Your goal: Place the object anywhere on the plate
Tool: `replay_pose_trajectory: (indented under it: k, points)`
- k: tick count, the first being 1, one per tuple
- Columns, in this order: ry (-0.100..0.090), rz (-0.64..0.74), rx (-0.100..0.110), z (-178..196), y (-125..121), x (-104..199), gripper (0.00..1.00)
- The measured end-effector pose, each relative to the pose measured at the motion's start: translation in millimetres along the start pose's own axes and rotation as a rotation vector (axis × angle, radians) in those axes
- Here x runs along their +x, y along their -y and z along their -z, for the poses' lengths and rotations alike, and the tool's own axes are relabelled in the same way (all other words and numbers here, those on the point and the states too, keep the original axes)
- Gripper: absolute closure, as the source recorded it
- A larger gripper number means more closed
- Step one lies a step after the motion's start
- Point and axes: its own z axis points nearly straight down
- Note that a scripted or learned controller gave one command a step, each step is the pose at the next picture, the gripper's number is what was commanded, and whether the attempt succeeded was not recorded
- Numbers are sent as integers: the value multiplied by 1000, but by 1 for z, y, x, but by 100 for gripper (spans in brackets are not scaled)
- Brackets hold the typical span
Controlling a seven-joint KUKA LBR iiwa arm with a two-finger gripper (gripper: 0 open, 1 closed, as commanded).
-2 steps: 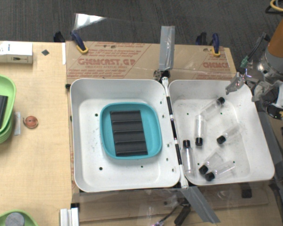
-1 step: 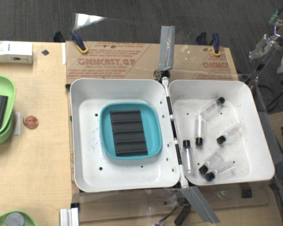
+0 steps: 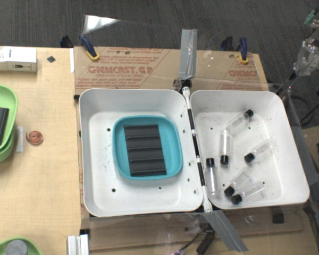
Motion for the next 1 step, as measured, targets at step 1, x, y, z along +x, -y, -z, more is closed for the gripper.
replay_pose_trajectory:
  k: [1]
  points:
    - [-4,82,-1,-109,7,37,100]
